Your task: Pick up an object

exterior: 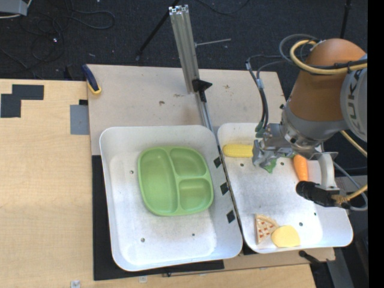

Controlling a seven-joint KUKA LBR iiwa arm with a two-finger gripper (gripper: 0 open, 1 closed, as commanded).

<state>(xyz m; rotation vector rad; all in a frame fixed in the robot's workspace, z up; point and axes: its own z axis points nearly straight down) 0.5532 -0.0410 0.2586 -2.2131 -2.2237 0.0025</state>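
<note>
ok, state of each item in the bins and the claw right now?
green divided plate: flat in left bin, compartments bare
corn cob: lying in right bin, left of claw
carrot: lying right of claw
pizza slice: flat, near front edge
yellow round piece: beside pizza slice

Two shallow white bins sit side by side on the bench. The left bin holds a green divided plate. Over the right bin the gripper hangs low near the far rim, just beside a yellow corn cob, with something small and green under its tip. An orange carrot lies to its right. Near the front rim, a pizza slice touches a yellow round piece
</note>
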